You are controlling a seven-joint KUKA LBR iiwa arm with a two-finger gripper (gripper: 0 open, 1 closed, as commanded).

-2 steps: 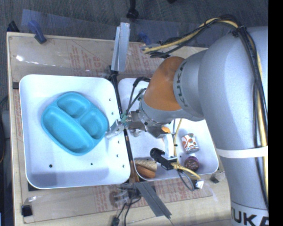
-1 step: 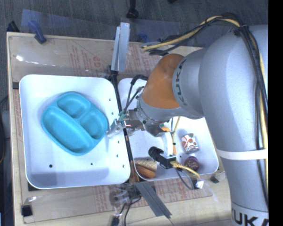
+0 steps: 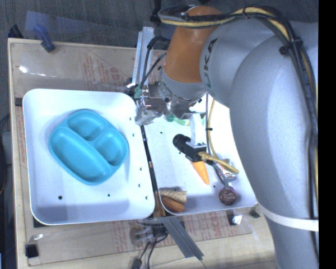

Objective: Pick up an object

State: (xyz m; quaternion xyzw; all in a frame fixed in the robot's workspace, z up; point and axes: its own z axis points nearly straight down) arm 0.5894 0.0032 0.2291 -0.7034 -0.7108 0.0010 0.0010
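arm [image 3: 269, 94] overhead; one blue tray [image 3: 88, 144], one carrot [image 3: 201, 171], one brown ball [image 3: 228, 195].

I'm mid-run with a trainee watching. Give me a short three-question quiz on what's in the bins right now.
1. True or false: the blue divided plate lies in the left-hand bin of the view.
2. The orange carrot lies: A) on the plate, B) in the right-hand bin, C) outside both bins.
3. Fill in: the plate has ___ compartments.
Key: 1 true; 2 B; 3 three.
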